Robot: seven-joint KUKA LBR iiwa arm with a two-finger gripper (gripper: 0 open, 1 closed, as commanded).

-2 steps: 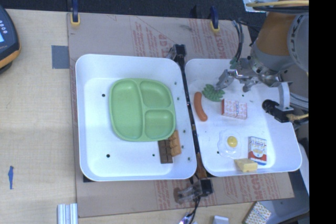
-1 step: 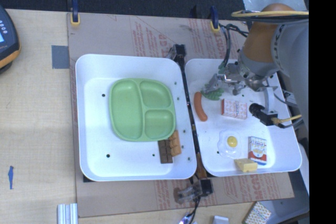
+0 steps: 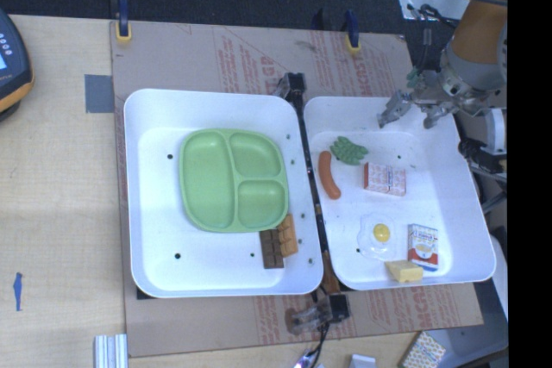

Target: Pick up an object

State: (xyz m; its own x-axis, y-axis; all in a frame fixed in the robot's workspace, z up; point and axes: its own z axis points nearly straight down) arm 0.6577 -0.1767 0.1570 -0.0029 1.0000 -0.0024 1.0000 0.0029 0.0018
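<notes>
Camera view: gripper point(image 3: 412, 110) hangs with fingers spread, holding nothing, over the right bin's point(image 3: 457, 185) far corner. Sausage point(image 3: 329, 175), leaf point(image 3: 348, 151), carton point(image 3: 385, 179) and egg point(image 3: 379, 233) lie unpicked below. Grasp not yet begun.

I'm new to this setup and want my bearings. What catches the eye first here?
The green divided plate dominates the left bin, with a brown chocolate bar at its lower right. The right bin holds small toy foods: a sausage, a fried egg and a red carton. The gripper hovers over that bin's far edge.
</notes>
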